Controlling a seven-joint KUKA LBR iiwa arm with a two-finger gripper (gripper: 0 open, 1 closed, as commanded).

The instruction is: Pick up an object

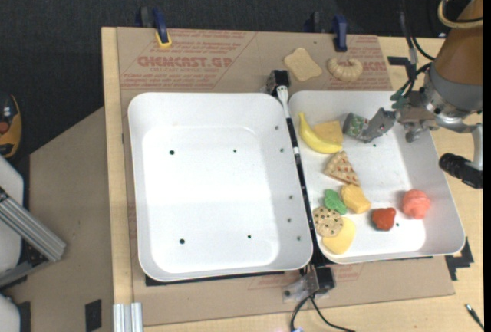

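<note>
The grey two-finger jaws (377,128) are lowered into the right white bin (437,246), a small grey-green lump (354,125) touching their left; their spread cannot be told.

Seen from above: gripper (374,128) low over the right bin (437,240) beside a small green-grey object (354,125), near a banana (316,137), pizza slice (341,167), cookie (328,221) and pink ball (416,203)

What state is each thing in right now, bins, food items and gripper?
Left bin: bare white floor showing.
Right bin: holds the toy food.
Banana: lying flat, untouched.
Pizza slice: lying flat.
Strawberry: loose on the floor.
Gripper: low over the right bin, beside a grey-green piece.
</note>
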